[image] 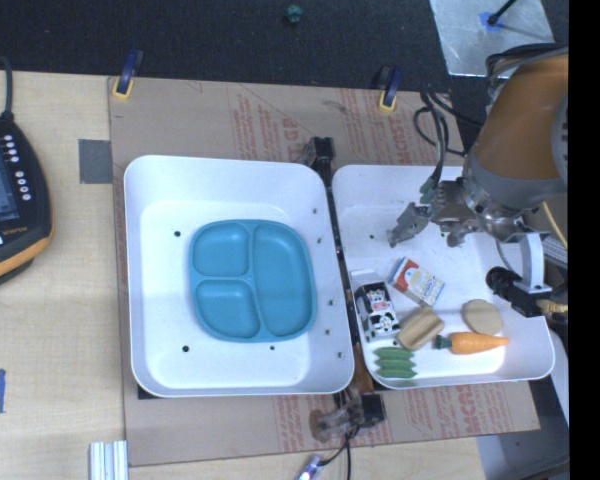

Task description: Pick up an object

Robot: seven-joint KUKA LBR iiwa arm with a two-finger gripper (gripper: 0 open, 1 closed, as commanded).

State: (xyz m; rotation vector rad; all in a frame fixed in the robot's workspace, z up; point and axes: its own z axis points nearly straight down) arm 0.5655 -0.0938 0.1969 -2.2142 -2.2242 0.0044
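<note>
Two fingers of my gripper [405, 230] stand spread apart with nothing between them, above bare floor in the right bin [375, 193]; the objects lie nearer the front edge: a small carton [418, 281], a black-and-white pack [377, 308], a bread piece [419, 327], a potato [482, 317], a carrot [472, 343], green pods [395, 361]; the left bin [155, 193] holds a blue divided plate [252, 279].

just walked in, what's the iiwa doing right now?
The arm's gripper hangs over the upper part of the right bin, with nothing visible between its fingers. The objects sit along that bin's lower part: a small carton, a carrot, a green pod and a few others. The left bin holds a blue divided plate. No pick yet.
</note>
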